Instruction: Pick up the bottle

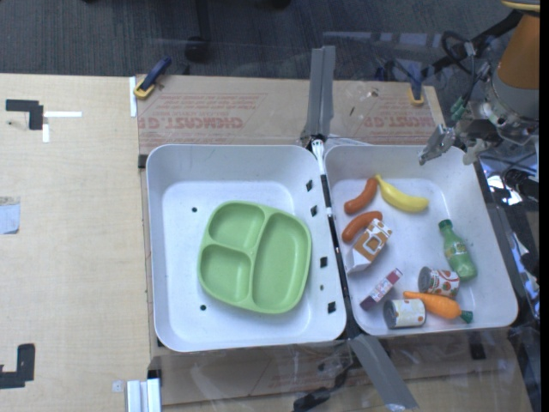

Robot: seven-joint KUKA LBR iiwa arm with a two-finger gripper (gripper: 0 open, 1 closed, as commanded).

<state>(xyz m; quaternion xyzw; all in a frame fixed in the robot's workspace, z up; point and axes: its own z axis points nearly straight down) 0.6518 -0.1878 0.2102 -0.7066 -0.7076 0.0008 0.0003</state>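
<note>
Green bottle [457, 251] lying near right bin [429, 166] right edge, gripper [446, 148] parked over far-right corner, grip state unclear. Risk: fingers clip wall, bottle rolls.

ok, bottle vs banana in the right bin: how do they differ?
The bottle is green with a label and lies nearer the bin's right wall; the banana is yellow, bare, and lies further back. The bottle is straight and points roughly front to back; the banana curves and runs crosswise. Both lie flat in the right bin.
</note>
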